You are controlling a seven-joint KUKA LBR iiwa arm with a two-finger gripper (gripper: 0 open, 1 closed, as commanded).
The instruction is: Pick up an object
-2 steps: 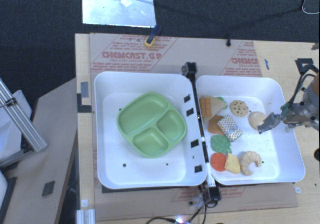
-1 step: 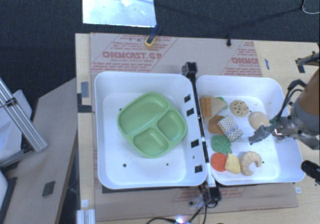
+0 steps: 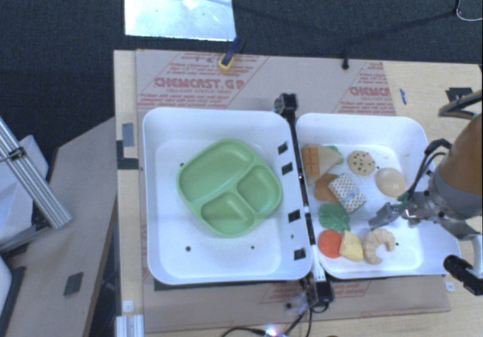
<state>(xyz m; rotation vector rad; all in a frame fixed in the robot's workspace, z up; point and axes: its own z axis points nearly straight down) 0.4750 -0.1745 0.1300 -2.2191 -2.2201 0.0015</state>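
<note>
The right bin holds several toy foods: a sandwich, a chocolate-chip cookie, a pale round bun, a brown piece, a patterned white block, a green leafy piece, a red tomato slice, a yellow cheese wedge and a tan croissant. My gripper reaches in from the right, low over the bin floor. It sits just above the croissant, below the bun and right of the green piece. I see nothing held in it.
The left bin contains a green divided plate. A black-clipped divider separates the two bins. My grey arm covers the right bin's right side. Cardboard lies under the bins.
</note>
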